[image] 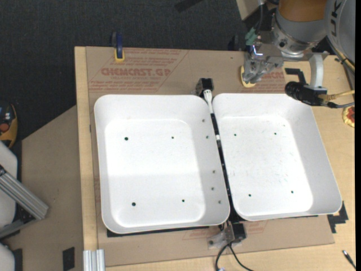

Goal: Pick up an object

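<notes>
Covering most of the bench: a brown board, with red CHEMCAST print along its far edge. Two white bins sit on it side by side, meeting along a black strip.

Left bin: four dark dots on the floor, and the near half is lit brighter than the far half. Right bin: four dots too, plus fine dark specks across the floor.

Arm comes in at top right, with the orange band showing above the grey wrist. Gripper points down over the board just beyond the right bin's far rim, near that bin's far left corner and outside both bins. Open or closed: can't tell from this angle.

Black clip sits at the far end of the strip. A second clip sits at the near end, with a cable running off toward the bottom edge. Blue-and-yellow clamp pinches the board's far edge, left of the print.

Task thing: a small tan piece, roundish, right at the gripper tip on the view's left side of it, over the board's red print. Can't tell if it's gripped or just lying on the board under the tip.
</notes>
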`<state>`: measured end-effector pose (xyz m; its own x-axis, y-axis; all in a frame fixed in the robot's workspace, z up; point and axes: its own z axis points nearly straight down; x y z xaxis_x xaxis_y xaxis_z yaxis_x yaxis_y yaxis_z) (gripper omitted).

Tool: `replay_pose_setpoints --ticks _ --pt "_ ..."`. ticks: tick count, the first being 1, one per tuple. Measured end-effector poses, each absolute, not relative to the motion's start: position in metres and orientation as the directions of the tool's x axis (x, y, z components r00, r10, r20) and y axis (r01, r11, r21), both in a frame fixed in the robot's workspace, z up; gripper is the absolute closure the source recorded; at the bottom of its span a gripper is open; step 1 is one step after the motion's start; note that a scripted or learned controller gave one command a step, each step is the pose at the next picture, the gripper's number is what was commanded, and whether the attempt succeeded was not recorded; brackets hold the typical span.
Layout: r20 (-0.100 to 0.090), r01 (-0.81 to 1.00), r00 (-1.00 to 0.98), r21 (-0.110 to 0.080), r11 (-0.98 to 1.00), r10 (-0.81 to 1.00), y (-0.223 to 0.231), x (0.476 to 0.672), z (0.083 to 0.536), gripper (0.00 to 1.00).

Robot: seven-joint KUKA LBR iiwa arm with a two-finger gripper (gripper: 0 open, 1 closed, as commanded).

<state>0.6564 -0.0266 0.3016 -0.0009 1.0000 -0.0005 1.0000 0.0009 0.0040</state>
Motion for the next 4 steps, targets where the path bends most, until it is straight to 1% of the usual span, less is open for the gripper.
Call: replay_pose_setpoints --ticks 1,2,3,4 --pt "0.001 1.0 0.001 -0.007 -0.001 1.0 -0.01 0.604 0.265 1.0" --pt "0.002 1.0 -0.005 0.011 0.005 1.0 0.028 0.594 0.355 1.0" --pt "0.001 1.0 -0.004 -0.003 0.004 1.0 0.088 0.622 0.286 1.0" --pt "0.0 1.0 0.001 0.002 -0.001 1.0 0.078 0.607 0.311 1.0"
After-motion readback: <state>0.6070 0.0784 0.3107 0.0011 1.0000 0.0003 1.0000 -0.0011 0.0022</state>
